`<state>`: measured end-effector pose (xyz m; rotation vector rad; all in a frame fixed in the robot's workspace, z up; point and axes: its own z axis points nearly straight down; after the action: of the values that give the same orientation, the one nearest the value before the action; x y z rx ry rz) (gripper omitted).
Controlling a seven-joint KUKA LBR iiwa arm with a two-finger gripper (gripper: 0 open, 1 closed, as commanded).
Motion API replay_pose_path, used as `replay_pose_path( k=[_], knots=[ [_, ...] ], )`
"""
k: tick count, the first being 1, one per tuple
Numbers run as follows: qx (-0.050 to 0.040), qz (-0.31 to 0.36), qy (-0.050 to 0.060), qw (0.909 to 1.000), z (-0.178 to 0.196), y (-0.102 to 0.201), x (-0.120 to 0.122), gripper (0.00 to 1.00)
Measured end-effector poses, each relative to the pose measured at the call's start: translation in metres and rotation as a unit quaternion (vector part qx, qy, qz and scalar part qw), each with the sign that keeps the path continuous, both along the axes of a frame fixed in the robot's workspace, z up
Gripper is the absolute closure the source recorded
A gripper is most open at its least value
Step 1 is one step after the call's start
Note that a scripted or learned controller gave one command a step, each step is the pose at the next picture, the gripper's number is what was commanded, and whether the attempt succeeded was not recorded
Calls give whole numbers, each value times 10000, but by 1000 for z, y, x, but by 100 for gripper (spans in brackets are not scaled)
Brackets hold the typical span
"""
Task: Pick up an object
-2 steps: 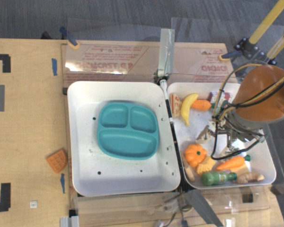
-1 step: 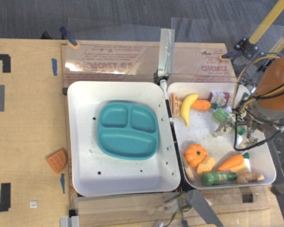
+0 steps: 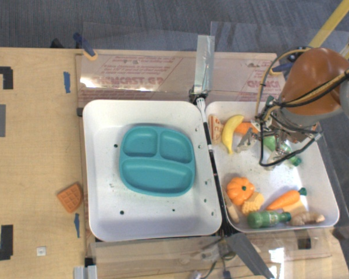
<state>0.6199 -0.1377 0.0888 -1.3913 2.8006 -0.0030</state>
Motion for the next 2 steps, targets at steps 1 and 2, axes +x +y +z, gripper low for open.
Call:
replay_pose_path(
  k=[1,2],
  knots=[
    [7,-570,82,9983,-1,-49,32,0],
    [79,-663,99,9977,-2,-72,33,0]
  ],
)
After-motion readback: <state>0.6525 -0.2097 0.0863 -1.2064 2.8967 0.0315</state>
